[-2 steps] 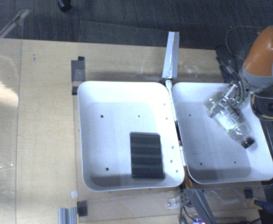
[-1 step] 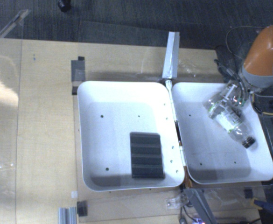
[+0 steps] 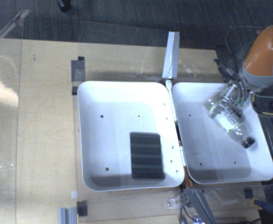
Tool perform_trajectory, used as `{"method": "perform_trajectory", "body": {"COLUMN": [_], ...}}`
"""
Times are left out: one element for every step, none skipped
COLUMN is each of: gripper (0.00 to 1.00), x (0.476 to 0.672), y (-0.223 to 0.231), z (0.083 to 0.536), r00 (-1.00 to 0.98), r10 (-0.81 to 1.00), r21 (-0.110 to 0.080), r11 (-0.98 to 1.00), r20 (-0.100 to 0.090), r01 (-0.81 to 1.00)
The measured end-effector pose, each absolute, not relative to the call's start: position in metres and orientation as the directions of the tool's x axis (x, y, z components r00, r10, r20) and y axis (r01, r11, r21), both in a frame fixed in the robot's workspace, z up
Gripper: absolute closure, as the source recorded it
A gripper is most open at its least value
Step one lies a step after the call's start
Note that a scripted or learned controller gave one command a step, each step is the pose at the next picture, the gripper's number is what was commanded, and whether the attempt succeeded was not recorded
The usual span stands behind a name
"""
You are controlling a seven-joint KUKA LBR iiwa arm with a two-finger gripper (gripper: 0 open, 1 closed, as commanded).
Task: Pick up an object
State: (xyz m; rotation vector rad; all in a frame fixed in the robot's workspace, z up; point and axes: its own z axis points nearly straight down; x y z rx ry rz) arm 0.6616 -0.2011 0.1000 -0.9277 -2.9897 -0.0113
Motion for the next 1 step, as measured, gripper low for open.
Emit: {"method": "perform_trajectory", "body": {"gripper": [0.0], "x": [0.6604], "y": [-0.2032], "z": [0.1004], "r00": [-0.883], "r10": [0.47], "r21": [0.005], "r11": [0.883], "r20": [0.007], "r01": [0.47]}}
